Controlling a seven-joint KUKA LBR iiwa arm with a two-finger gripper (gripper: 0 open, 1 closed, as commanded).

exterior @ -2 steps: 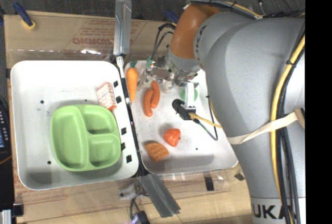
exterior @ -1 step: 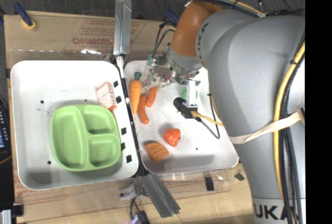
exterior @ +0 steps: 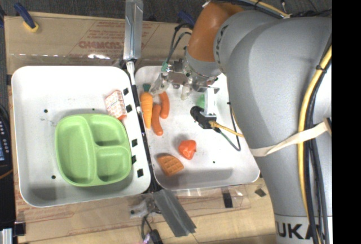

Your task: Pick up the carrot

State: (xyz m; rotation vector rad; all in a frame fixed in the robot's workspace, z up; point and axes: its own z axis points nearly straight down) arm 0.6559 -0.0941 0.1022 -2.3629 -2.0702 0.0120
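From my station I see the arm (exterior: 271, 68) reaching in from the right over the right bin (exterior: 225, 172), its orange band (exterior: 211, 28) above the wrist. The gripper (exterior: 186, 80) hangs low over the far part of that bin; how far it is open I cannot tell, and I see nothing between its tips.

The carrot (exterior: 146, 108) lies in the right bin along its left wall, near the far end, just left of the gripper. Just beside it to the right lie two sausages (exterior: 161, 113), one partly overlapping the other. Nearer to the camera sit a red-orange tomato-like piece (exterior: 188, 149) and a brown waffle-like piece (exterior: 170, 164).

In the left bin (exterior: 34, 124) a green divided tray (exterior: 93, 149) rests, and a small red-printed packet (exterior: 115, 103) lies just beyond it. Both bins stand on a surface covered with cardboard (exterior: 73, 31).
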